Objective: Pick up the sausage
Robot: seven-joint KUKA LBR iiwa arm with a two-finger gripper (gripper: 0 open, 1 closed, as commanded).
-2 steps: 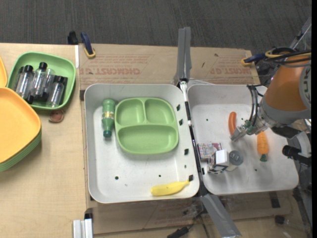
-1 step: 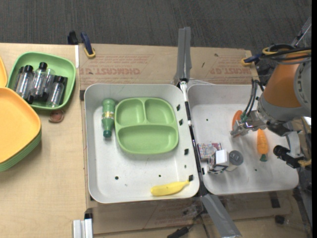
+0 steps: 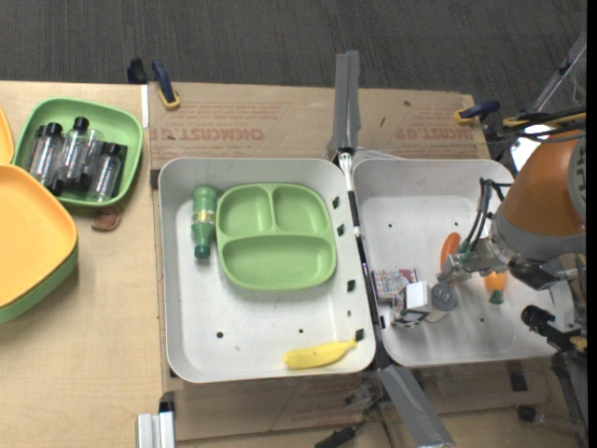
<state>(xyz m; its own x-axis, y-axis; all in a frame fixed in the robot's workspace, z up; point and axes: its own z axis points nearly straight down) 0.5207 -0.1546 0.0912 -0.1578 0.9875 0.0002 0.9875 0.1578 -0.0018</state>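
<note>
The sausage (image 3: 451,245) is a small orange-red piece lying in the right bin (image 3: 410,194), near its middle. My gripper (image 3: 459,267) hangs just below and to the right of it, low over the bin floor, and its body hides the sausage's lower end. Nothing visibly sits in the gripper. The grey arm with its orange band (image 3: 558,192) reaches in from the right.
In the right bin, a small carrot (image 3: 495,287) lies right of the gripper, with a grey round piece (image 3: 443,298), a white cube (image 3: 415,295) and a printed packet (image 3: 395,279) to its left. The left bin holds a green divided plate (image 3: 276,235), a green bottle (image 3: 202,220) and a banana (image 3: 319,354).
</note>
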